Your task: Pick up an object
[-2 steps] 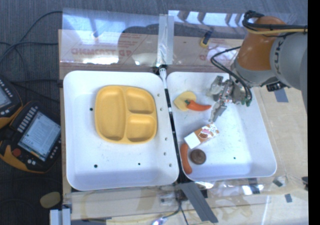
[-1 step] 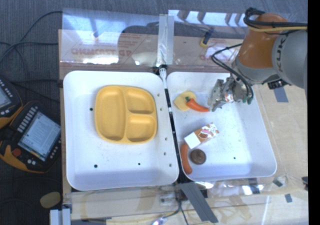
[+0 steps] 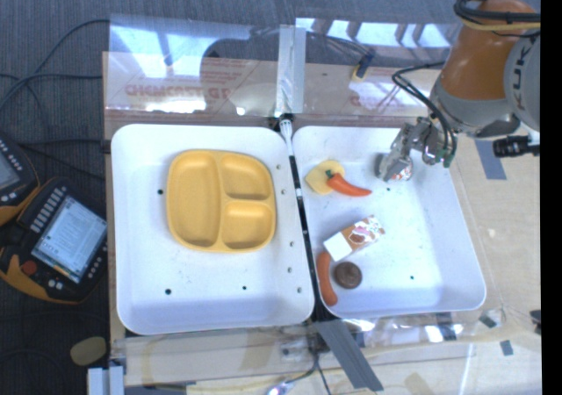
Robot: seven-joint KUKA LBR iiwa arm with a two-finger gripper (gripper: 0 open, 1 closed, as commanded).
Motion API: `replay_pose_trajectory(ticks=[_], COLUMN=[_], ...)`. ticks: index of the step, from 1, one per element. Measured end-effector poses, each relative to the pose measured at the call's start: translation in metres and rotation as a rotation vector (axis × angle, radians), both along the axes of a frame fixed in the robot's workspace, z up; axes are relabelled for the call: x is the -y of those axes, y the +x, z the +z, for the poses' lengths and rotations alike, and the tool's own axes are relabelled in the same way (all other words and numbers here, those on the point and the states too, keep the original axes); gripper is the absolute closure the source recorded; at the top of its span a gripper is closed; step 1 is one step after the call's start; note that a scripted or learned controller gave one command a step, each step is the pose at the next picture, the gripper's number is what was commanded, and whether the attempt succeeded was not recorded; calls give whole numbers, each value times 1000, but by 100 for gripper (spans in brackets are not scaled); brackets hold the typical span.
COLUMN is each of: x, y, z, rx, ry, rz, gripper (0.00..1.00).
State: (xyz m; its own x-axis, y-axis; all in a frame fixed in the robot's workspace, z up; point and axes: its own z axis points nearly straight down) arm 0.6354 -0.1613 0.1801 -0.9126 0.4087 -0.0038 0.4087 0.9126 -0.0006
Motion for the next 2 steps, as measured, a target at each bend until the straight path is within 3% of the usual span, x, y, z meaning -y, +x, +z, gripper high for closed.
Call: replay_pose_trajectory(ticks=[1,2], x=[-35,-33], y=[-19,-71], z=[56,44], rx=[0,-2], ry=[-1,-1], rz=[274,441], gripper=[100,100])
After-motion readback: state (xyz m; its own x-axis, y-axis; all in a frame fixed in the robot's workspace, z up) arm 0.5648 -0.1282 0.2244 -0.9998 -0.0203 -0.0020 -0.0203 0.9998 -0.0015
